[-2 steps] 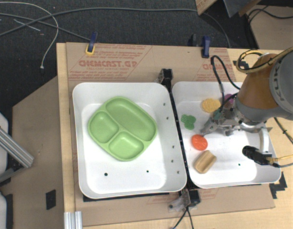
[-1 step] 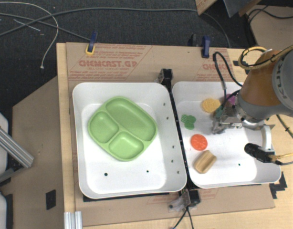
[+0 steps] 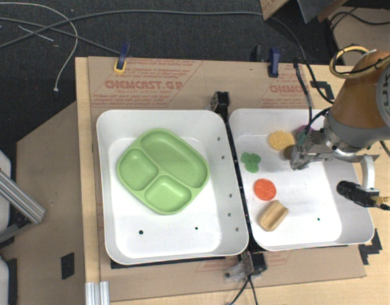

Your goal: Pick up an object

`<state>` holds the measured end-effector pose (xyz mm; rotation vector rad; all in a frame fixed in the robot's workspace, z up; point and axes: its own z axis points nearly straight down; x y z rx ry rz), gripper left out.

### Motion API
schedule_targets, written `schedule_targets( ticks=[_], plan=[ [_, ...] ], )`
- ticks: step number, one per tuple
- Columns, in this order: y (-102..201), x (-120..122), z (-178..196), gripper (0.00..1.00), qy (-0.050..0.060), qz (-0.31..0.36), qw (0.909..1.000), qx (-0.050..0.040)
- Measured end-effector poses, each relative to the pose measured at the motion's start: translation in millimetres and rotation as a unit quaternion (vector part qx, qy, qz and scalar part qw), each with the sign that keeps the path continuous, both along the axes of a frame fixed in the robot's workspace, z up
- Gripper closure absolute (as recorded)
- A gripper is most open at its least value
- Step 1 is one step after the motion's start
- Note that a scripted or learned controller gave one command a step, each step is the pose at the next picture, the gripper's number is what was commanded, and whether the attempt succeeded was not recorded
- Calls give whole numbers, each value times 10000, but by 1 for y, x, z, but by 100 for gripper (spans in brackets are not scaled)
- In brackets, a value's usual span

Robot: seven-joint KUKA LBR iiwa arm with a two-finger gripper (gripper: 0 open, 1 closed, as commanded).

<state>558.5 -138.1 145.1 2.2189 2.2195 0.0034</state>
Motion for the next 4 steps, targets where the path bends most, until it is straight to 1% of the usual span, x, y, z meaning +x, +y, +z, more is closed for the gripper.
schedule_targets(
  ticks=[1,2,3,4],
  plan=[
    [-4,1,44,100,-9,2,10000,-4],
    [3,7,92,100,-14,10,10000,-3],
    [53,17,100,100,6,26,10000,9],
    [105,31,86,100,21,29,10000,14]
  ],
)
